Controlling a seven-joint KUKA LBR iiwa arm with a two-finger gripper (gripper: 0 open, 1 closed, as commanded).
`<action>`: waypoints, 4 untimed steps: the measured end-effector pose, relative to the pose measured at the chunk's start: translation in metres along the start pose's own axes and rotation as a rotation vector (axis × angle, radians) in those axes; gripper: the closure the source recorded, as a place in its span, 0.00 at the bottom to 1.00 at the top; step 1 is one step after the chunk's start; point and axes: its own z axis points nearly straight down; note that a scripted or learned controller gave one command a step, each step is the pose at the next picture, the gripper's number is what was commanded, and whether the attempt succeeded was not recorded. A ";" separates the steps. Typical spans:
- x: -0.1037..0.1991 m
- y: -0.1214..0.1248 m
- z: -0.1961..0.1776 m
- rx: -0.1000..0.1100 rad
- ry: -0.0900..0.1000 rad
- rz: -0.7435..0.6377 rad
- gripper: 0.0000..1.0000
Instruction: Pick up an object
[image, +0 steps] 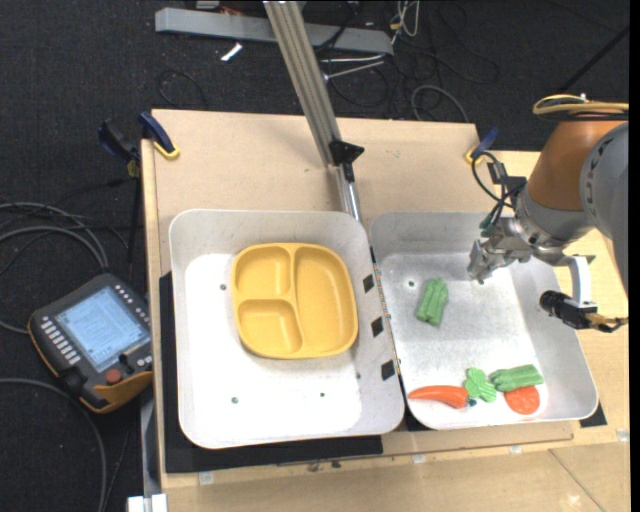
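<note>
Here, the gripper (481, 268) hangs over the right bin's (560, 345) far edge; whether its claw is spread, I cannot tell. A ribbed green piece (433, 301) lies mid-bin; a smooth yellow compartment plate (295, 300) sits in the left bin (200, 330).

Two white bins (200, 300); one yellow divided tray (295, 300); five toy vegetables (433, 301), perhaps, clustered pieces hard to separate, below the fingers.

Smooth, glossy yellow plastic divided plate (295, 300); matt white bins (200, 330), faintly speckled; bench (240, 165) of pale, matt wood-like board; dull metal gripper (480, 272).
</note>
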 end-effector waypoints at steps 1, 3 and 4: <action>0.009 -0.001 -0.049 -0.003 0.001 0.002 1.00; 0.014 0.005 -0.136 -0.004 0.000 0.002 1.00; 0.014 0.006 -0.161 -0.002 0.001 0.002 1.00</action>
